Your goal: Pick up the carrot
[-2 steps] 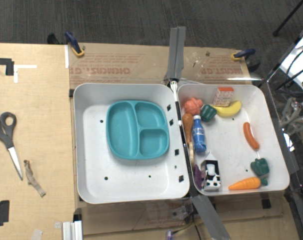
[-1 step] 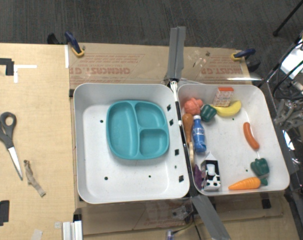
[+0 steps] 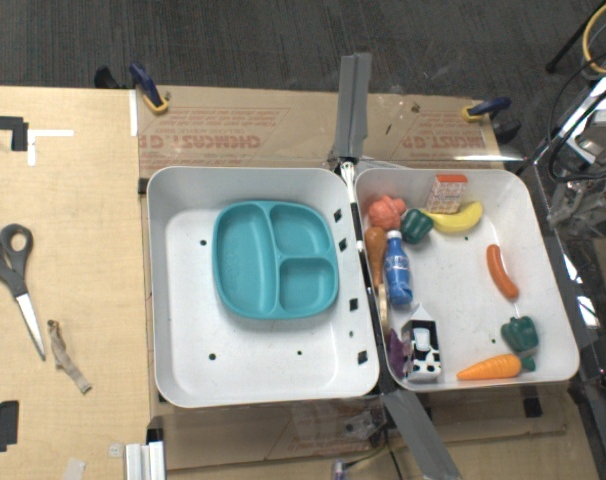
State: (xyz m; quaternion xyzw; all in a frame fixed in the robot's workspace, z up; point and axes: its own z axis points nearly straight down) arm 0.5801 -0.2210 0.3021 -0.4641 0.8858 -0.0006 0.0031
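so, the carrot [image 3: 490, 368] lies at the lower right of the frame, in the bottom right corner of the right bin [image 3: 549, 258], close against that bin's lower wall. its long axis runs nearly left to right across the picture, tilted a little, with the pointed orange tip toward the left and the thicker end toward the right. at that thick end it seems to touch, or nearly touch, a dark green piece [image 3: 519, 334] that sits just above it; whether this is the carrot's own leafy top or a separate toy vegetable, i cannot tell. just left of the tip stands a small black-and-white carton [image 3: 421, 351], near but apart.

the carrot looks like a smooth, plain orange plastic toy, tapered and slim, lying flat on the white floor of the bin.

as for the hand, i cannot tell its state or say which way the carrot lies from it. since the arm reaches in from the right of the frame, the carrot is on the near side for it. my guess is that closing across the short width would suit best, with the wall and green piece crowding the approach.
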